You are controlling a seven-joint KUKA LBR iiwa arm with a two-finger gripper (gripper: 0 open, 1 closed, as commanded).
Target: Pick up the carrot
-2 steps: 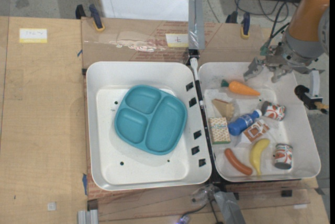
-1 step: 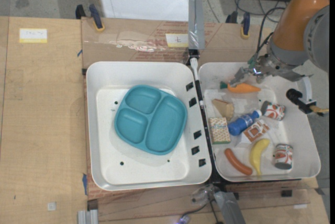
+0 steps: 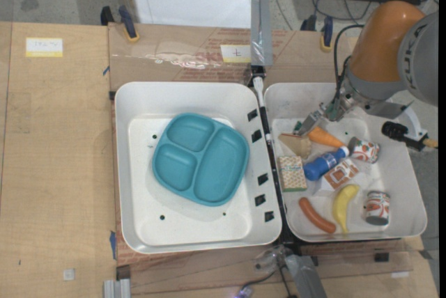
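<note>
Now the gripper (image 3: pixel 311 124) is at the carrot (image 3: pixel 326 138), at its ten o'clock side; I cannot tell its grip.

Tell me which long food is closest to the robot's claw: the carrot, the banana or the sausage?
The carrot. It lies right beside the gripper, at the bin's top. The banana and sausage lie down near the bottom edge.

The grey arm (image 3: pixel 418 46) reaches in from the right, its orange band (image 3: pixel 383 39) up and to the right of the pincer (image 3: pixel 311 124), which points down and left, low over the right side.
</note>
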